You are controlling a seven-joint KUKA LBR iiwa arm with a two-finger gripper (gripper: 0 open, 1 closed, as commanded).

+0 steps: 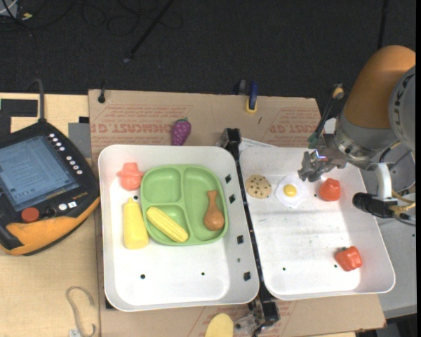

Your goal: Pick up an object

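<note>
yellow toy [219,324], mirrored cardboard print [128,127]

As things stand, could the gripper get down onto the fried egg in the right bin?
Probably yes. The gripper hangs just above and right of the fried egg, which lies flat on the bin floor. The cookie and the red tomato sit apart on either side, leaving the way free.

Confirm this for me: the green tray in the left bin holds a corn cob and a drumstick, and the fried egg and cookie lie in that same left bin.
One thing is wrong. The fried egg and cookie lie in the right bin, not the left bin. The camera view shows it. The green tray does hold the corn cob and drumstick.
</note>
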